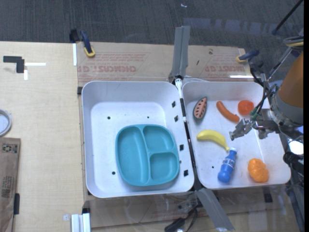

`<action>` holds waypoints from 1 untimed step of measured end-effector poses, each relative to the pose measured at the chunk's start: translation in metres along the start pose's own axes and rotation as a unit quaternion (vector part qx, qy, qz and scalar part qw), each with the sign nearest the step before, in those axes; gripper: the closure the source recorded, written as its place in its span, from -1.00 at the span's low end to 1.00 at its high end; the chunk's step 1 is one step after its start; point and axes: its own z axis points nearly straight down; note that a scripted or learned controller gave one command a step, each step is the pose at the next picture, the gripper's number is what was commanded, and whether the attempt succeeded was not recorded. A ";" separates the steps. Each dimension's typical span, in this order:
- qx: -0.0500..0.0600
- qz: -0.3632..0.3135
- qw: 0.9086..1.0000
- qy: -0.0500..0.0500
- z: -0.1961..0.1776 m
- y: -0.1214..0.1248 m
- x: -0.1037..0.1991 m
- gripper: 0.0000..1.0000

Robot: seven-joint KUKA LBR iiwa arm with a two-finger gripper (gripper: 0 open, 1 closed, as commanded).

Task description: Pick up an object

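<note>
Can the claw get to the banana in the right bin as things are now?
Probably yes. The claw hangs over the right bin, just right of the banana. The banana lies apart from the blue bottle and the sausage, with nothing on top of it.

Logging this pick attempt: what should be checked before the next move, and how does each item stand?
1. Targets in the right bin: ok; banana, blue bottle, orange fruit, sausage, tomato, watermelon slice.
2. Gripper over that bin: ok, beside the banana.
3. Object held: cannot tell.
4. Banana apart from bottle: not ok, nearly touching.
5. Teal tray in left bin: ok.
</note>
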 end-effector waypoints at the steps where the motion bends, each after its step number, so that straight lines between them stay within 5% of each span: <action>1: 0.001 0.001 1.000 0.000 -0.008 0.001 -0.001 1.00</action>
